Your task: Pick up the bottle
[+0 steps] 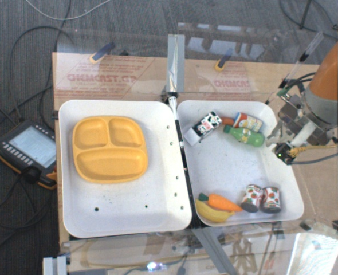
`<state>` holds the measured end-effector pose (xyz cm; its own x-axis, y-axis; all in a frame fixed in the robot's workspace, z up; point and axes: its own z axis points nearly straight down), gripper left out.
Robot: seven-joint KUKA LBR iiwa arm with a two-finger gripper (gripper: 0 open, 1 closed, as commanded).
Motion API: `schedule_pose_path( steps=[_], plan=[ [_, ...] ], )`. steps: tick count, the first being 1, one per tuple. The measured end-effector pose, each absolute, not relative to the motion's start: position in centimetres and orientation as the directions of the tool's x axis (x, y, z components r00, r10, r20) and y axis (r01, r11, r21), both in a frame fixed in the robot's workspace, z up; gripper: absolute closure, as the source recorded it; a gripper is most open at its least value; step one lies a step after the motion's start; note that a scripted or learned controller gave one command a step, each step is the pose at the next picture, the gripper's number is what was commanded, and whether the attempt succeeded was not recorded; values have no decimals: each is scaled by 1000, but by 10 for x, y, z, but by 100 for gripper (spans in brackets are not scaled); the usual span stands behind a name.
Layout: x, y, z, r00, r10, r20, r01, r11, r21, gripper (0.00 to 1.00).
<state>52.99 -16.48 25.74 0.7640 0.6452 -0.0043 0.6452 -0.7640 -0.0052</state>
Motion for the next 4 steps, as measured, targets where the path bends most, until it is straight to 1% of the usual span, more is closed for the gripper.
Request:
schedule_pose_path(
  steps=[1, 2, 3, 4],
  plan=[
    [483, -153, 244, 929, 370, -7, 370, -929, -5, 100],
    [483, -106, 241, 979, 203, -8, 203, -979, -3, 100],
    [482, -115, 212, 839, 545, -7, 545, -839, -5, 100],
    [497, -163, 326, 871, 491, -5, 491, -871, 1, 100]
  ],
)
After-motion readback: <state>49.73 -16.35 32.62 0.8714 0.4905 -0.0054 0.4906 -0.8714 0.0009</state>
